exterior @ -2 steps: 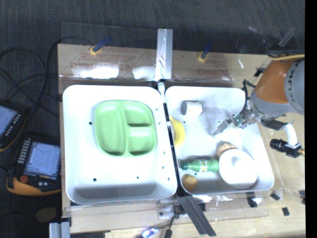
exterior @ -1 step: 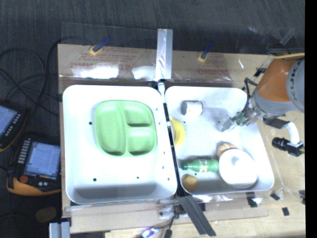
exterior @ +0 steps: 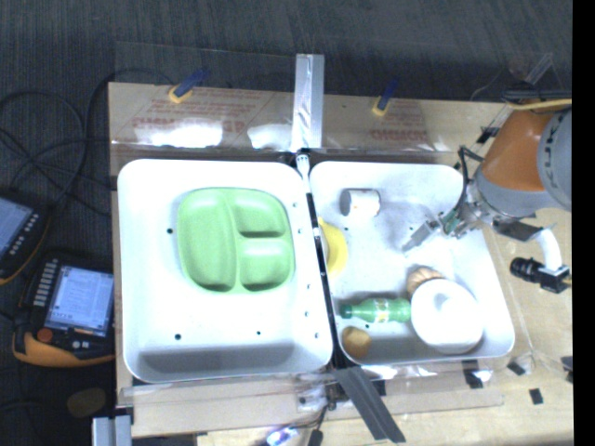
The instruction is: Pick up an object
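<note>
Two white bins sit side by side on the bench. The left bin (exterior: 149, 342) has a big green tray (exterior: 234, 238) in it. The right bin (exterior: 483, 258) has a white bowl (exterior: 446, 316) near the front, turned upside down. A green bottle (exterior: 376, 311) lies on its side just left of the bowl. A yellow banana (exterior: 334, 246) rests by the wall between the bins. A small white cup (exterior: 360, 203) lies near the back. A brown ball (exterior: 356, 342) sits in the front corner. The arm (exterior: 525, 161) comes in from the right. Its gripper (exterior: 423, 233) is over the right bin, fingers a little apart, with nothing in them.
</note>
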Tool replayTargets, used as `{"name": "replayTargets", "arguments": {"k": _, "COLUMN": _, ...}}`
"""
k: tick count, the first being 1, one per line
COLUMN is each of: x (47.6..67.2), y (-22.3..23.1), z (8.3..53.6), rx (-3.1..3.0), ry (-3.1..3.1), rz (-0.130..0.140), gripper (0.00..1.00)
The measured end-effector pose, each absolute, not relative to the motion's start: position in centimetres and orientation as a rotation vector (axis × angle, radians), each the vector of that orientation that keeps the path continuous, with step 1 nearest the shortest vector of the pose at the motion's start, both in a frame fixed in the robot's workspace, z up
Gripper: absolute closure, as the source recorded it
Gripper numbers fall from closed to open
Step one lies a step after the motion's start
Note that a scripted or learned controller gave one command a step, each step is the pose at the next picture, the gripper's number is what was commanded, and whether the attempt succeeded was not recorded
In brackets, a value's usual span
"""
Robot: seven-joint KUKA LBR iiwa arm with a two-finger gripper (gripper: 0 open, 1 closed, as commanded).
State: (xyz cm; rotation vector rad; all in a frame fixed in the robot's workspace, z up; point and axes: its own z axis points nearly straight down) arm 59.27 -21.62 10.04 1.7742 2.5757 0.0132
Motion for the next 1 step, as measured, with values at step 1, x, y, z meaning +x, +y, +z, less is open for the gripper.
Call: {"name": "replayTargets", "arguments": {"k": 1, "x": 58.40, "y": -18.33, "z": 8.97, "rx": 1.939, "ry": 2.455, "rz": 0.004, "gripper": 0.00}}
